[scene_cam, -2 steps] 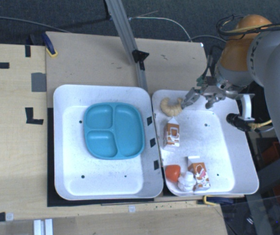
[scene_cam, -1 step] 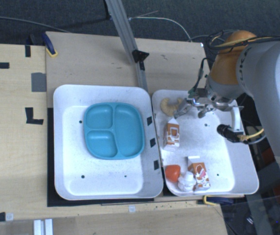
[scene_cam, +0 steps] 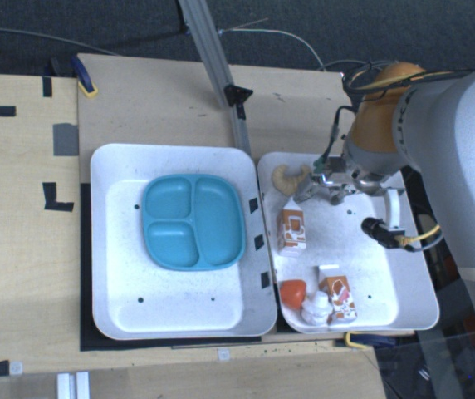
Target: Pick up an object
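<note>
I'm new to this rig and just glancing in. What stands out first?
The blue divided plate lies alone in the left bin, its colour bold against the white. From the right, the grey arm's gripper hangs low over the right bin, by a tan object at its far end.

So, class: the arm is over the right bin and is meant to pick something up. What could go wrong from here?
1. The gripper sits near the bin's back wall, beside a tan object; it might bump the wall or nudge that object away.
2. The red object, white object and a small carton lie bunched at the front, so a grab there may catch more than one thing, or slip.
</note>
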Robot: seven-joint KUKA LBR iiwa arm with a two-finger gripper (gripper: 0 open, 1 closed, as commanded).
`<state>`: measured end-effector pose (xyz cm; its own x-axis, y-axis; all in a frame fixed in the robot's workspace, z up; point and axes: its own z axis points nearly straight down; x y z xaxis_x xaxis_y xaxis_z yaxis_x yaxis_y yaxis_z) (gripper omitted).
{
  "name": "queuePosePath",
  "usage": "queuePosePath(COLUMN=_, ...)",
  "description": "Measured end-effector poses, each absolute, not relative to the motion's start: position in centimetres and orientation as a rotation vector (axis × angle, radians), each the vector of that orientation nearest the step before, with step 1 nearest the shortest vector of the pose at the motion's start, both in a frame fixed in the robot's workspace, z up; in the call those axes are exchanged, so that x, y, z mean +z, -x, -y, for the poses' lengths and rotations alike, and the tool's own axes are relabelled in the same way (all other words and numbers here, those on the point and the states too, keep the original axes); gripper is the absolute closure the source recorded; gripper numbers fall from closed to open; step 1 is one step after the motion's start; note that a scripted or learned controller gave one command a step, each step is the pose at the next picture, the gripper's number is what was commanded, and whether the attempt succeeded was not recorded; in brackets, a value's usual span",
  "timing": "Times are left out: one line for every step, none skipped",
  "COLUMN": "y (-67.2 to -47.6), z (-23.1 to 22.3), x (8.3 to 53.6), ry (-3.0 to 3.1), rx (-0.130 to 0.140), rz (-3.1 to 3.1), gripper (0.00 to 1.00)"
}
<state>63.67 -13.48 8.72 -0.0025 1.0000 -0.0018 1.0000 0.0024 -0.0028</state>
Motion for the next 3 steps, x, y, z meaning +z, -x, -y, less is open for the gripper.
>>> queuePosePath(y=-63.7, z=13.4, x=9.8, ry=2.217, rx=0.004, rz=2.225, gripper=1.0)
queuePosePath(y=-63.2, z=13.5, x=14.2, ry=2.221, rx=-0.002, rz=2.224, gripper=1.0)
queuePosePath(y=-63.7, z=13.4, x=18.5, ry=2.221, rx=-0.003, rz=2.225, gripper=1.0)
